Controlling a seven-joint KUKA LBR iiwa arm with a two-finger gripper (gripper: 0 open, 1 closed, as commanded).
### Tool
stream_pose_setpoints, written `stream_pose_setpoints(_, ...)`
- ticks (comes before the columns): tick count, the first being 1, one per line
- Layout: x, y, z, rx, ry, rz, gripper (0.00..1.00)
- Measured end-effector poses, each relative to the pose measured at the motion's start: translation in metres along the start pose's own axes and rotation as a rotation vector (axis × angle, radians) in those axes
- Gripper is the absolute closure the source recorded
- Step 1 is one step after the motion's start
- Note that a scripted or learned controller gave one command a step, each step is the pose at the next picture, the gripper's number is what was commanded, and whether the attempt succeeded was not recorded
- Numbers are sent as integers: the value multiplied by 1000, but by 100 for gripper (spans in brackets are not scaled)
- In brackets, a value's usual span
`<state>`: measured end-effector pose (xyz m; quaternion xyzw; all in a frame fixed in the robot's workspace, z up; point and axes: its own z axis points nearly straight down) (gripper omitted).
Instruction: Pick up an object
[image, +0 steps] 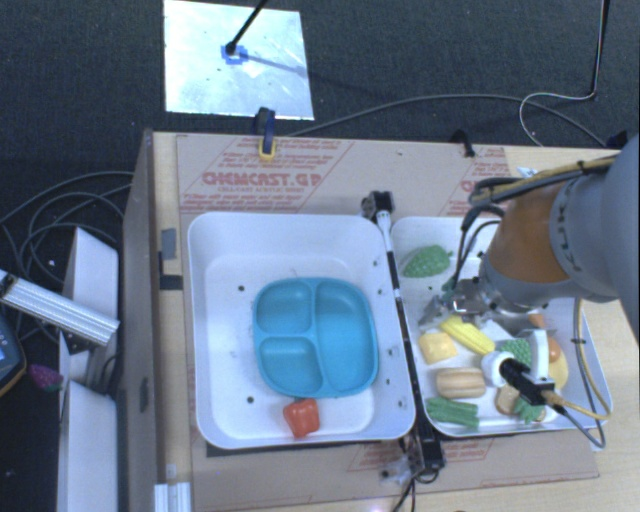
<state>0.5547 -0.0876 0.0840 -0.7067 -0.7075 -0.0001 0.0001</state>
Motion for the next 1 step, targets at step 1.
stream_pose_setpoints(1, 0, 1, -11, -3, 0, -1, 100)
